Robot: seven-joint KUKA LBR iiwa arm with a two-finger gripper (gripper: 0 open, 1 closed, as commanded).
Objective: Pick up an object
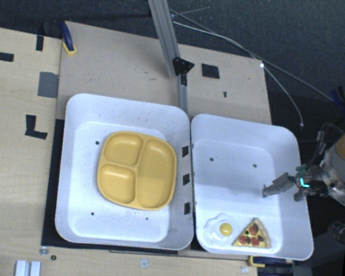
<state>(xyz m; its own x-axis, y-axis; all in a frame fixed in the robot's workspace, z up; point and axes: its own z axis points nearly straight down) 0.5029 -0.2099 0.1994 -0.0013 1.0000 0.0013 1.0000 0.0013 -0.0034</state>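
My gripper (282, 193) hangs over the right edge of the right bin (243, 134), just inside its rim. It is open and there is nothing between its fingers. Below it, at the bin's front, a toy fried egg (220, 228) lies on the floor with a toy pizza slice (255, 235) close on its right. Both are well apart from the gripper. In the left bin (81, 153) a yellow divided plate (137, 170) lies flat in the middle.
A grey metal pole (166, 25) slants down from the top to the gap between the bins. Cables trail across the dark floor behind the bench. The wooden bench top (125, 64) carries black tape marks.
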